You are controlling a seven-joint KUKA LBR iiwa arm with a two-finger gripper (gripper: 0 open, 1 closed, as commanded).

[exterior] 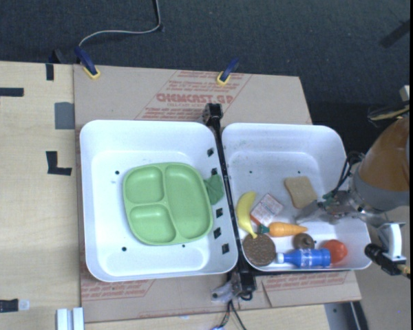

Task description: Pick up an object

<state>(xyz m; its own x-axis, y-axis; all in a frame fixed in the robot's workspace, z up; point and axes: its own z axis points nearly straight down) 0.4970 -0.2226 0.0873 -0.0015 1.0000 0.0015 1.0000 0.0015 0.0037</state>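
The gripper (pixel 310 212) hangs low in the right bin (pixel 282 137), between the toast slice (pixel 299 191) and carrot (pixel 288 229); can't tell how its jaws stand.

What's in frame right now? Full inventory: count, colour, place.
Bins: 2, white, side by side on the cardboard sheet.
Divided plate: 1, light green, left bin, centre.
Cloth-like piece: 1, darker green, left bin, at the plate's right edge by the divider.
Banana: 1, yellow, right bin, left side.
Packet: 1, white and red, right of the banana.
Flat slice, maybe bread: 1, tan, right bin, centre.
Carrot: 1, orange, below the packet.
Round disc: 1, dark brown, right bin, front left.
Bottle: 1, blue, lying along the front wall.
Small round item: 1, brown, above the bottle.
Ball-like item: 1, red, front right.
Clamps: 2, yellow, cardboard's far edge.
Gripper: 1, grey metal, over the right bin, right of the slice.
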